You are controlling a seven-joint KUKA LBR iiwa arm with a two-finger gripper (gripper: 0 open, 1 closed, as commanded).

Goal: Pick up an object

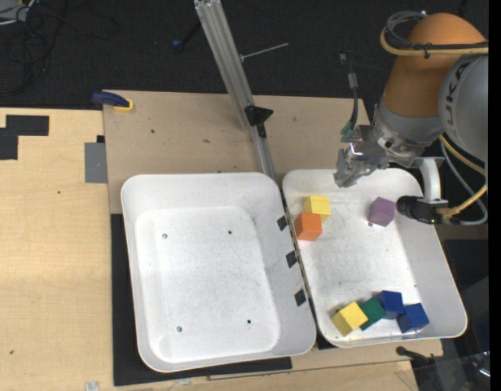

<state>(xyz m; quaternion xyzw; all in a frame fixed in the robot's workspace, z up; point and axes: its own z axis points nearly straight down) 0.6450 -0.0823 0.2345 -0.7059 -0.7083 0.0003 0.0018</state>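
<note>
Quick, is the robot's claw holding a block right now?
Gripper: it hangs over the far end of the right bin, with no block between its fingers. Open or shut cannot be told from this view.

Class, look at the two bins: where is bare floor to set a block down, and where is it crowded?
The left bin has bare floor. In the right bin, the middle is free, between the orange block, purple block and the crowded front cluster: yellow, green, blue.

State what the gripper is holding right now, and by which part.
Nothing is visibly held. The gripper hangs over the far edge of the right bin, with no object at its tips; the purple block and yellow block lie apart from it.
</note>
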